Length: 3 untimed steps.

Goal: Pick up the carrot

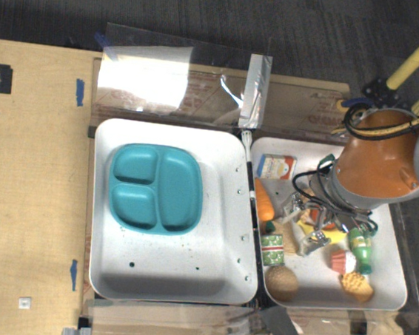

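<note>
- The carrot (263,204) lies in the right bin (395,273), pressed close against that bin's left wall, roughly midway along it
- Its long axis runs from upper left to lower right in the camera view, nearly parallel to the wall, with the thicker orange end toward the top
- The jaws (315,228) sit low over the middle of the same bin, under the orange band of the arm (377,162), which reaches in from the right
- From the jaws the carrot lies to the left in the view and slightly up, near but apart, with a small clutter of items between
- This is the relation that counts: in my judgement the coming move is a short shift left toward the wall, with the jaws turned so they close across the carrot's short axis, not along it
- The wall just beside the carrot leaves little room for a finger on that side, so a slip or a miss looks likely
- Whether the jaws are released or clenched I cannot tell; cables and metal parts blur together there, and nothing is clearly seen between them
- Other things crowd the bin: a small white carton (277,166) above the carrot, a green-labelled can (272,248) just below it, a brown round fruit (282,281) lower still
- The left bin (213,275) holds a teal divided plate (156,187), well apart from the work
</note>
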### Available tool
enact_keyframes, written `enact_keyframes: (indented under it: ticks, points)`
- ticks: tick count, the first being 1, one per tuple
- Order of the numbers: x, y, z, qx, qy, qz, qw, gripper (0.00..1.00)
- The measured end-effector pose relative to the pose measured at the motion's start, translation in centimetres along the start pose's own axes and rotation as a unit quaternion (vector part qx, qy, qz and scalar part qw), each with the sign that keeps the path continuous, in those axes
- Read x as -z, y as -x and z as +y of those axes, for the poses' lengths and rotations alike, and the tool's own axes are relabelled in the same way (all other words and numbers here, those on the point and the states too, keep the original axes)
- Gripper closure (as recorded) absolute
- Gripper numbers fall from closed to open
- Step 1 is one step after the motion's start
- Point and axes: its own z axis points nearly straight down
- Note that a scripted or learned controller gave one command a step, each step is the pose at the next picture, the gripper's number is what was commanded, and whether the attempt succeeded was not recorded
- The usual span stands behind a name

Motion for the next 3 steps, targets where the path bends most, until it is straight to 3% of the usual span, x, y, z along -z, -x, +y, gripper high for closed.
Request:
enact_keyframes:
  ticks: [1, 2, 3]
  points:
    - [9.3, -1.2, 9.9, -0.057, 0.002, 0.005, 0.9983, 1.00]
    - [22.2, 0.6, 5.6, 0.099, 0.003, 0.006, 0.9951, 1.00]
    - [12.4, 1.6, 6.0, 0.094, 0.009, 0.012, 0.9955, 1.00]
